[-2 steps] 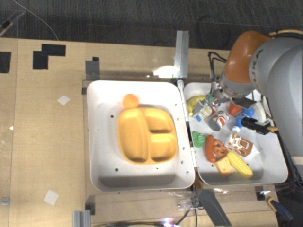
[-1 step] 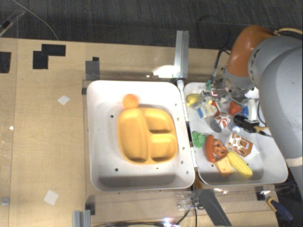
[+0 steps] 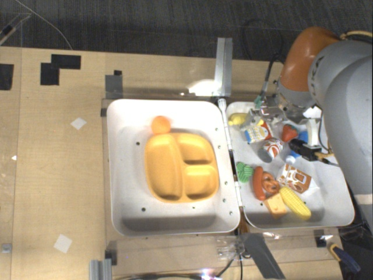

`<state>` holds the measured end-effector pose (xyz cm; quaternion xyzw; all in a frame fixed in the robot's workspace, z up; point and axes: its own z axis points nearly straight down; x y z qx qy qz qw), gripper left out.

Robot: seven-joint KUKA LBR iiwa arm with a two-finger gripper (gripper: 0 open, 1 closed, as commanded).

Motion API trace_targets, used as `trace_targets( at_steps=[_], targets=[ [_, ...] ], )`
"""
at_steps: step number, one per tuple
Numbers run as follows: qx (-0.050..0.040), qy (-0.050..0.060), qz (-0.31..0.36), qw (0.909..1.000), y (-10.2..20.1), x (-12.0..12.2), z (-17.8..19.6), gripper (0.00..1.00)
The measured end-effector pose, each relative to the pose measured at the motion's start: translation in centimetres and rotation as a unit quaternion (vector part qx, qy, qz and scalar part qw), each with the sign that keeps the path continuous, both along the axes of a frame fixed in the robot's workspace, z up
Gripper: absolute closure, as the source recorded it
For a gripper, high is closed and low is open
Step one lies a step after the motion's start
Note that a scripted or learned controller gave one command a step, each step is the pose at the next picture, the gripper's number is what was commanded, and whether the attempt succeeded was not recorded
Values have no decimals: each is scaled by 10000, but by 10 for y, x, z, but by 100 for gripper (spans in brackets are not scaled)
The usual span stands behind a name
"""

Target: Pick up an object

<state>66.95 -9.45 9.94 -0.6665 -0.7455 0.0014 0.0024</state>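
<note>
The right bin (image 3: 341, 212) holds several toy foods: a yellow lemon (image 3: 237, 119), a blue and white carton (image 3: 256, 133), a red and white can (image 3: 273, 150), a red piece (image 3: 289, 134), a green piece (image 3: 243, 172), a hot dog (image 3: 265, 184), a printed snack box (image 3: 295, 178) and a corn cob (image 3: 295, 203). My gripper (image 3: 265, 112) is low over the far end of this bin, just above the carton and right of the lemon. The grey arm (image 3: 344, 98) covers the bin's far right corner.
The left bin (image 3: 122, 156) holds a yellow divided tray (image 3: 178, 165) with an orange ball (image 3: 161, 124) beside its far edge. A metal post (image 3: 224, 69) rises behind the gap between the two bins. Tan bench surface lies to the left.
</note>
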Motion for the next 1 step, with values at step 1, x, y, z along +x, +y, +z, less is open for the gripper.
trace_targets(
  at_steps=[1],
  targets=[
    [-5,-89,-654,9978,23,-43,91,100]
  ],
)
